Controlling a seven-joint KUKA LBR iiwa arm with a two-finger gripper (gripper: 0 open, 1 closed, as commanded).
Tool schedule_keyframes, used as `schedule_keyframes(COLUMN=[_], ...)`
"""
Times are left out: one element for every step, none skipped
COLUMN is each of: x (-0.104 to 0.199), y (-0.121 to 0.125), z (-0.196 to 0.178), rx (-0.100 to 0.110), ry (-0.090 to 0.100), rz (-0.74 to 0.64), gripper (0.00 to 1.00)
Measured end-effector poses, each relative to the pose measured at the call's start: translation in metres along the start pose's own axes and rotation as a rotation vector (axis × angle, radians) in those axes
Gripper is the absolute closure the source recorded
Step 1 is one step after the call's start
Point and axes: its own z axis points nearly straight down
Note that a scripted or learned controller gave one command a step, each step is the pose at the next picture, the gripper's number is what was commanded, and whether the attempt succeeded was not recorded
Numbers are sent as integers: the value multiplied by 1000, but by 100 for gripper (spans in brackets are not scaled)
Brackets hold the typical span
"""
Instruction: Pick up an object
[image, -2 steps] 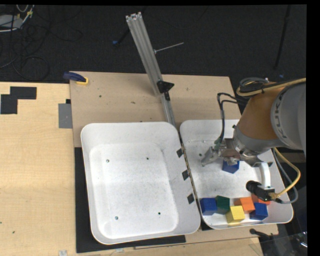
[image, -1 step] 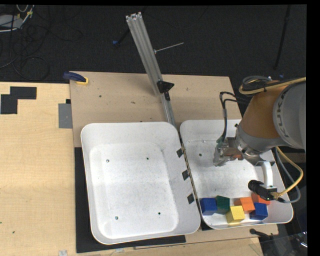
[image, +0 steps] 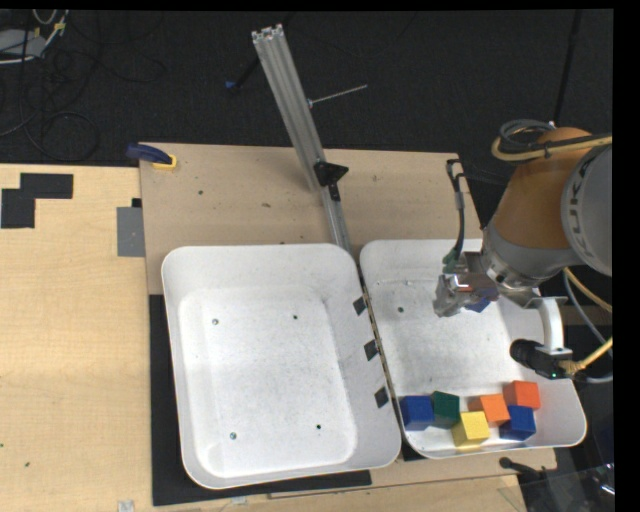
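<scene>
Gripper: the gripper (image: 458, 292) hangs over the middle of the right bin (image: 420, 345), well apart from the blocks – whether it is released or clenched cannot be told from this angle, and nothing can be seen held in it.
Arm: the arm (image: 540, 215) reaches in from the right, its orange band above the wrist.
Right bin: six blocks crowd the near right corner – a blue block (image: 416, 411), a green block (image: 445, 406), a yellow block (image: 471, 428), an orange block (image: 495, 408), a red block (image: 524, 394) and a second blue block (image: 517, 423).
Left bin: the left bin (image: 265, 360) shows bare white floor with a few dark specks.
Task thing: any block would do – all of them sit in that one cluster by the near wall.
Risk, crowding: the blocks look touching or nearly so, and a descent onto one could land on a neighbour or shove the pile instead of closing round a single block.
Risk, wall: the cluster hugs the rim, so the gripper may catch the wall on the way down.
Risk, empty close: closing where it hangs now would likely catch nothing.
Worktop: the worktop (image: 250, 195) carries both bins side by side.
</scene>
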Motion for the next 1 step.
schedule_keyframes(x=[-2], y=[0], z=[-35], rx=[1], ry=[0], rz=[1], gripper=[100])
